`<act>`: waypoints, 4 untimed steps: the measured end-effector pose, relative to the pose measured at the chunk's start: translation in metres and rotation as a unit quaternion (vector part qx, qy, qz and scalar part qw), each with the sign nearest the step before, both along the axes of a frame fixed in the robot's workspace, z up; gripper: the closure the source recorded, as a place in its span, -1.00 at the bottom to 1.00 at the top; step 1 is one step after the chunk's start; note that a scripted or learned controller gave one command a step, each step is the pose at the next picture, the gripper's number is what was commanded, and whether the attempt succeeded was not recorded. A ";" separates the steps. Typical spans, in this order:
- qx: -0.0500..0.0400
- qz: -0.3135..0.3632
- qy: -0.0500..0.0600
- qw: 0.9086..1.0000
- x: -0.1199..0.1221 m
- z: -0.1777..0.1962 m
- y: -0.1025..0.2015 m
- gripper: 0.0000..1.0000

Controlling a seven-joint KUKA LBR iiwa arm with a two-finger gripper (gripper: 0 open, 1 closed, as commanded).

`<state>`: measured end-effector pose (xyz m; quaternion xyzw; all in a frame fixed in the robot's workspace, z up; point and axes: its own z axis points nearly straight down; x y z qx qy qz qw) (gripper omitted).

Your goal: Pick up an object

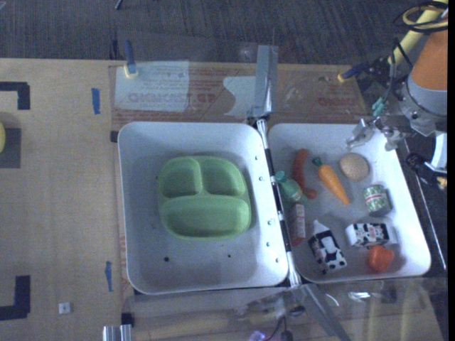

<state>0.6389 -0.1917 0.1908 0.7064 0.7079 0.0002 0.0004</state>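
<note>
Nothing has been picked up yet, as far as the view shows. Every object lies on the floor of the right bin (419, 251): a carrot (333, 182) near the middle, a tan round bun (354, 167) at about 1 o'clock from it, a sausage (301, 170) at 9 o'clock, a green bottle (289, 187) against the bin's left wall, a small can (377, 199) at 4 o'clock, two cow-print cartons (327, 249) (368, 234) lower down, a red fruit (380, 258) in the 5 o'clock corner, and a thin tube (299, 222) along the left wall. The left bin (135, 212) bears a green tray (204, 197) with three compartments.

The gripper (375, 128) hangs over the right bin's 1 o'clock rim, with the orange band of the arm (431, 62) above it. Its two prongs look spread apart with nothing between them, though they are small and blurred, so I would not swear to how wide.

By my judgement the whole task is still ahead: choose an object, descend, close, lift. The bun lies nearest the gripper, just at 7 o'clock from it, and seems the likeliest target.
</note>
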 end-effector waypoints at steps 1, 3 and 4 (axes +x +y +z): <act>-0.001 -0.019 -0.001 1.000 0.029 0.040 -0.008 -1.00; 0.000 0.032 0.000 0.999 -0.039 -0.105 0.027 -1.00; 0.000 0.107 -0.001 0.994 -0.095 -0.105 0.041 -1.00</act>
